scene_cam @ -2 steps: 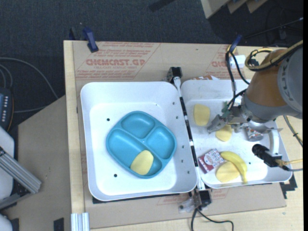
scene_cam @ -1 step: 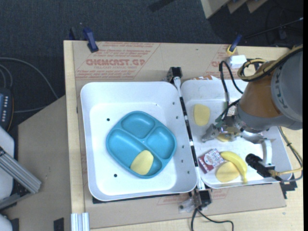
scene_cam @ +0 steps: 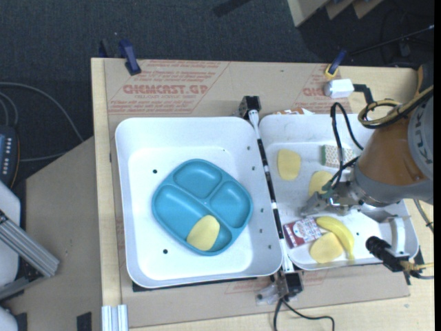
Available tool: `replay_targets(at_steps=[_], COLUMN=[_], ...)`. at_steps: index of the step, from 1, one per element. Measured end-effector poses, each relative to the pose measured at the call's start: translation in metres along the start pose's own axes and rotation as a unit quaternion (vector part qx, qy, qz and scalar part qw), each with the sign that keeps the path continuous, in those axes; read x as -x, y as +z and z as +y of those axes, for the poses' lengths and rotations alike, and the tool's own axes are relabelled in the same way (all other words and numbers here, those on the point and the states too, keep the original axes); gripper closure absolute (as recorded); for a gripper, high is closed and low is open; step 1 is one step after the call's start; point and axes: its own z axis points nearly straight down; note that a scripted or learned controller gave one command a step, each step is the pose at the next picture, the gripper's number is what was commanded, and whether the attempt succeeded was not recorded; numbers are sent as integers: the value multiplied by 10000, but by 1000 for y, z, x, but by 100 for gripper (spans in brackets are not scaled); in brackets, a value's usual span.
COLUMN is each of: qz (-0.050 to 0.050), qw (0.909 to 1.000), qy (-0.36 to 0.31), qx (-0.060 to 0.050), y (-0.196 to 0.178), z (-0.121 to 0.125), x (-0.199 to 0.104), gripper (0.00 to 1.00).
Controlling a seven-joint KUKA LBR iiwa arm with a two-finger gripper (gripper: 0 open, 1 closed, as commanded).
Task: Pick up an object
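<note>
- Starting at the left bin [scene_cam: 138, 185]: a glossy blue tray [scene_cam: 200, 202] with moulded compartments lies in it at a slant, and a pale yellow chip-like piece [scene_cam: 204, 233] rests in its near compartment, smooth and rounded.
- Crossing the divider into the right bin [scene_cam: 296, 123], things get crowded: a yellow disc [scene_cam: 289, 164] lies flat towards the far side, with a small speckled packet [scene_cam: 331, 155] just to its right.
- Down near the front wall sits a red and white packet [scene_cam: 302, 232], crinkly by the look of it, touching a banana [scene_cam: 337, 232] whose long axis runs from upper left to lower right.
- Under the banana's lower end lies another rounded yellow lump [scene_cam: 324, 249].
- The tool [scene_cam: 322, 202] is low in this bin, reaching in from the right, with a further yellow piece [scene_cam: 320, 182] just behind it; I cannot tell from this slant how far it is open, or whether anything is in it.
- My read: the banana and red packet lie just in front of the tool, a short way towards the near wall, so they are the handiest targets; the banana's curve and smooth skin would suit a grasp across its narrow width.
</note>
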Motion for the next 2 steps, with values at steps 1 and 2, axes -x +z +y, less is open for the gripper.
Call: replay_targets(at_steps=[1, 2], qz=[-6, -11], qw=[10000, 10000], qy=[-9, -11], qx=[13, 21], y=[0, -10], z=[38, 38], x=[-1, -1], gripper=[0, 100])
